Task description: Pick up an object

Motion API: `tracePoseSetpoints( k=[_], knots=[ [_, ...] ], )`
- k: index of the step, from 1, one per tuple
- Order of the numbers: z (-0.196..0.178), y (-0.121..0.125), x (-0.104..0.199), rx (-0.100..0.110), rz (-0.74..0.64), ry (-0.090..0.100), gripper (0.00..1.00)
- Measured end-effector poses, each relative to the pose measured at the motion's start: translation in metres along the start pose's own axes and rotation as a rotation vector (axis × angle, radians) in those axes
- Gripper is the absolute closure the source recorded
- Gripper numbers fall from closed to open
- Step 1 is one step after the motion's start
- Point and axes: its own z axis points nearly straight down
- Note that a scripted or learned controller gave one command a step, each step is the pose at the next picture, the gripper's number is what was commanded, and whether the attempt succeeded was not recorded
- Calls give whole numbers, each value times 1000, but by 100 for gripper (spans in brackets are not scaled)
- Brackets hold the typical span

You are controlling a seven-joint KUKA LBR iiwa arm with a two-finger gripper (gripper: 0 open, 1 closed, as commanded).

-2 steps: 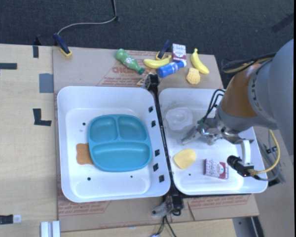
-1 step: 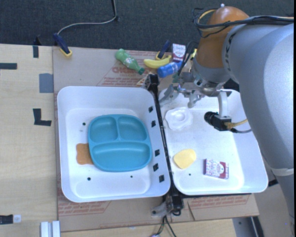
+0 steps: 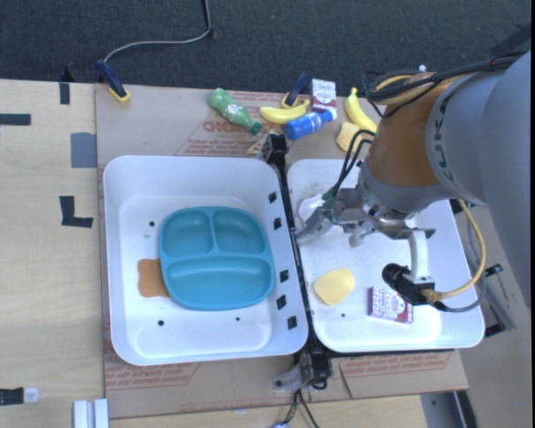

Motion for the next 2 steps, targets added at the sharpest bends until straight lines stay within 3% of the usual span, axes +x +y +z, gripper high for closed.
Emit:
tracePoseSetpoints(
  k=[1,2],
  knots=[
    [0,-9,-37,-2,0,-1,0],
    [93,-20,-62,0,1,0,0]
  ],
)
